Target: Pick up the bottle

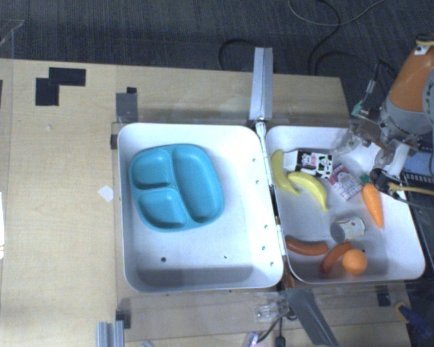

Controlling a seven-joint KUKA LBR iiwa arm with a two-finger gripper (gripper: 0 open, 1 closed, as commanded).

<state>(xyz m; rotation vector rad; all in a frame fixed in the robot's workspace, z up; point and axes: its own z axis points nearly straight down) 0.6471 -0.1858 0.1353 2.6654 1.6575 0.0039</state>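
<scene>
Looking at the right bin's (412, 262) two o'clock corner, you see the gripper (372, 156) covering the bottle (349, 177); its label is unreadable, grip state indiscernible.

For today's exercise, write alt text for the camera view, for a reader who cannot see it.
A grey arm's gripper hangs over the top right of the right bin, which holds a clear bottle, bananas, a carrot, sausages and an orange. The left bin holds a blue divided plate.

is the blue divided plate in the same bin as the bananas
No, the blue divided plate lies in the left bin, while the bananas lie in the right bin.
</scene>
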